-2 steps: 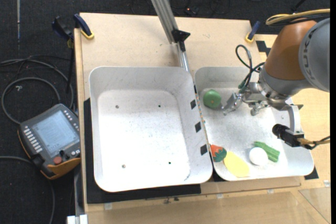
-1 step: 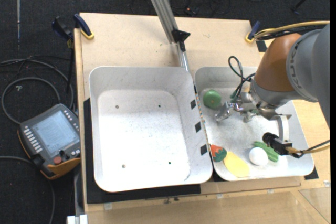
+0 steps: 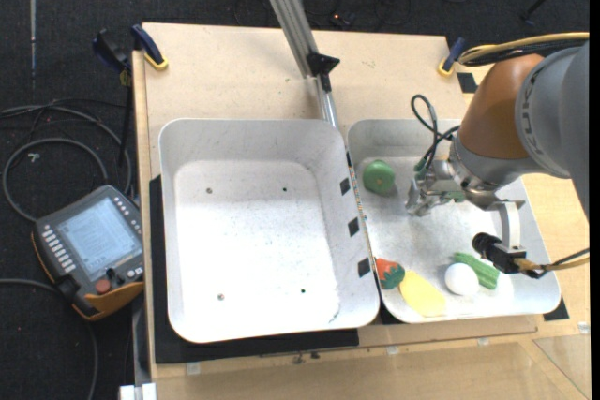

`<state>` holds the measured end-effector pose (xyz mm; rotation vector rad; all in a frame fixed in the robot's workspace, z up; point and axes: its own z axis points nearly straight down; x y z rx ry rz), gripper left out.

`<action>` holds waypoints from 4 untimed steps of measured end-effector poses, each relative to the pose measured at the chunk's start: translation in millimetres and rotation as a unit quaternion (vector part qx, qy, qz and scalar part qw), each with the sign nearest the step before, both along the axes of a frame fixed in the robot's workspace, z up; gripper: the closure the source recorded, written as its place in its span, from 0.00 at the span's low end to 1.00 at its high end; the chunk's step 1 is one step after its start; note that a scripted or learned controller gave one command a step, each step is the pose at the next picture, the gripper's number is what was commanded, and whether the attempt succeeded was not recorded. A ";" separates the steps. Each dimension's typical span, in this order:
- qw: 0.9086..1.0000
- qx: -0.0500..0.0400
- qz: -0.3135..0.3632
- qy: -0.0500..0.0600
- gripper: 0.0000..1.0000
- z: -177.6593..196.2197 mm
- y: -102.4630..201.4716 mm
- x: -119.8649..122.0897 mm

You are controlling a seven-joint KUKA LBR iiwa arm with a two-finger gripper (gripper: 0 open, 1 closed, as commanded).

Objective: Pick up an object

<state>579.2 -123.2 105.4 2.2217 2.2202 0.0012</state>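
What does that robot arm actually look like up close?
The arm is a thick, rounded grey tube with an orange band above the wrist. Black cables loop beside it, and a yellow cable runs along the top. The gripper is small, metallic hardware.

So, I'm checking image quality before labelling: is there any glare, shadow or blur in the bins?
Camera view: even overhead light, no harsh glare on the right bin; soft shadow under the gripper; green ball and white ball reasonably sharp; slight overall softness.
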 end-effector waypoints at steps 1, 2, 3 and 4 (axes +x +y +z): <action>1.000 -0.001 0.001 -0.002 1.00 43.6 -2.2 5.4; 1.000 -0.001 0.000 -0.002 1.00 93.1 -10.9 1.9; 1.000 -0.001 0.001 -0.003 1.00 145.9 -9.8 -6.6; 1.000 -0.001 0.002 -0.001 1.00 169.5 -9.7 -5.6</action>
